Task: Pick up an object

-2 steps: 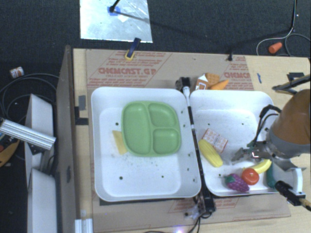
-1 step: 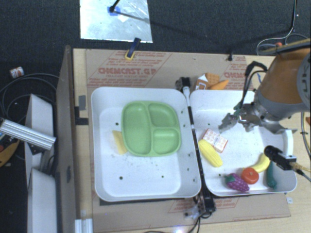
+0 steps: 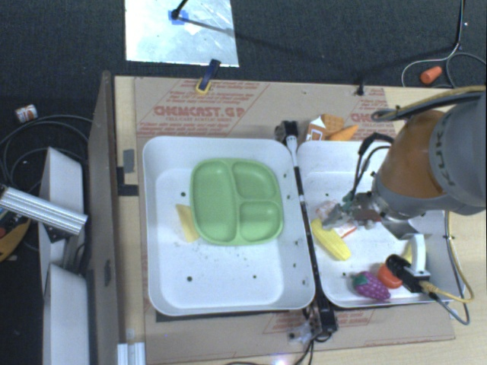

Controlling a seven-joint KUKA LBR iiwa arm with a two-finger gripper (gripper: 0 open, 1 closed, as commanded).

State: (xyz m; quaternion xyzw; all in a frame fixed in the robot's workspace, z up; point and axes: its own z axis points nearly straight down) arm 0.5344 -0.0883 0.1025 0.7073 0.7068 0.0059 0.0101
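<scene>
My arm (image 3: 430, 166) reaches over the right bin (image 3: 335, 162); the left bin (image 3: 163, 280) holds a green divided plate (image 3: 236, 202). My hand (image 3: 335, 217) hovers just above the toy corn cob (image 3: 332, 241), grip state I cannot tell. Next: descend and close squarely on it.

A brown cardboard sheet (image 3: 228, 105) with red printed letters lies under the two bins. On its far edge rests a small yellow and dark blue clip (image 3: 207, 77). Beyond the bench, a shiny silver sheet (image 3: 181, 21) lies on the dark floor, with a thin black rod across it. At the left stand white box-like structures (image 3: 61, 226) and a grey metal bar (image 3: 42, 210), near black cables (image 3: 30, 143). An orange small object (image 3: 431, 74) lies at the far right on the floor
</scene>
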